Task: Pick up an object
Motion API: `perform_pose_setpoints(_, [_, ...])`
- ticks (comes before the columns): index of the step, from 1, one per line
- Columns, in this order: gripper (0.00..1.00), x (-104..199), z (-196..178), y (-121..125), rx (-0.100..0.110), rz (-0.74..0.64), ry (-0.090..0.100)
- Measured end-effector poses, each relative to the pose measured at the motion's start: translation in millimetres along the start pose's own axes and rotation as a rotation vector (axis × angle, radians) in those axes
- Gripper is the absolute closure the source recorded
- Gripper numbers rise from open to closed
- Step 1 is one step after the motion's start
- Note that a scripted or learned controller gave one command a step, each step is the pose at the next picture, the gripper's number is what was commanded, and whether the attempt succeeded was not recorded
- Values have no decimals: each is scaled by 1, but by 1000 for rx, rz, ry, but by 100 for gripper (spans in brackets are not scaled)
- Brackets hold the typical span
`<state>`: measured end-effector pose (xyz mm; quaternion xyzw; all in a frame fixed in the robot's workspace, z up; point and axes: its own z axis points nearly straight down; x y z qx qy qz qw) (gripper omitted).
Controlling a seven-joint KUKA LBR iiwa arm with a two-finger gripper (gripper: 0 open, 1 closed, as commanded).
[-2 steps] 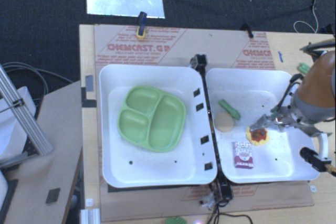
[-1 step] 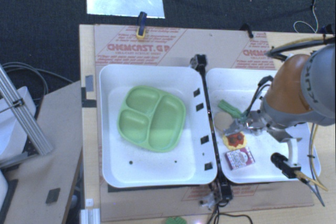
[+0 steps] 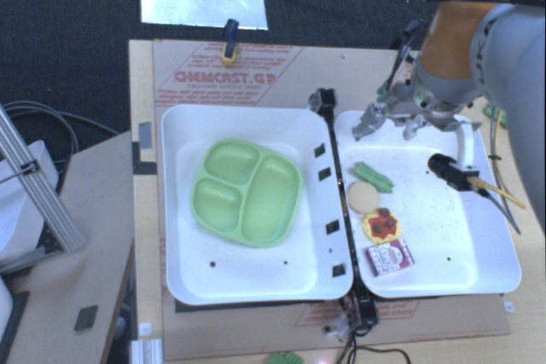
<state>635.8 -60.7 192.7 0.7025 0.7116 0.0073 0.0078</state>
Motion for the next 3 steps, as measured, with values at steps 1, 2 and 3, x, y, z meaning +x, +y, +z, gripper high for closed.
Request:
perform_pose_setpoints(1, [0,-26,99,-90,35,16,2])
perform_pose_setpoints(2, [0,-41,106,-155,26,16,1])
perform_pose_setpoints(3, [100,-40,94,-150,16,12,-1])
